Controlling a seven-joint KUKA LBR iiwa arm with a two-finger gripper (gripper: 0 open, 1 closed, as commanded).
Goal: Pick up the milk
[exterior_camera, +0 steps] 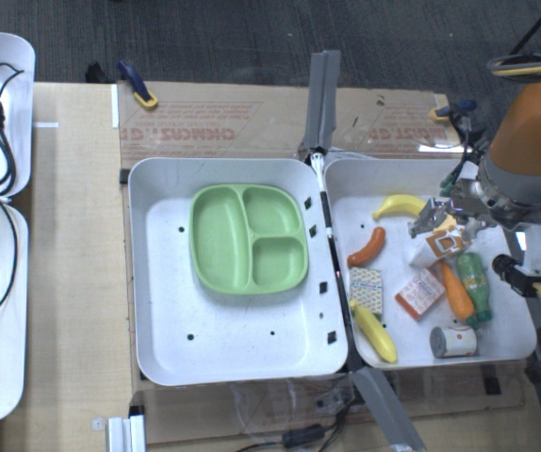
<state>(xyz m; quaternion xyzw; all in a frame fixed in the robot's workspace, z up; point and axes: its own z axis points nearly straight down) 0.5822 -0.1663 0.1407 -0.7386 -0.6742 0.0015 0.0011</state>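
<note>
Where the right bin point(395, 257) comes nearest the camera: a grey can point(452, 341) lies on its side, with a banana point(376, 334) to its left along the divider.
Middle row: a checkered packet point(366, 290), a red-and-white packet point(419, 293), a carrot point(456, 292) and a green bottle point(475, 285); the carrot and bottle lie side by side, touching.
Milk: I take it to be the small orange-and-white carton point(447, 244), just beyond the carrot's top end, in the right half of the right bin.
Milk's long axis: too small and too covered to read; it looks tilted rather than square to the bin.
Gripper point(437, 219): right over the carton's far edge, touching or nearly so.
Gripper state: I cannot tell whether it is parted or closed, nor whether the carton is held.
Deciding relation: the carton lies directly beneath and slightly nearward of the gripper, so the move looks like a straight descent or lift, not a sideways reach.
Crowding: the carrot may be nudged.
Farther back: a sausage point(367, 246) and a second banana point(400, 205).
Left bin point(143, 281): a green divided plate point(249, 238).
</note>
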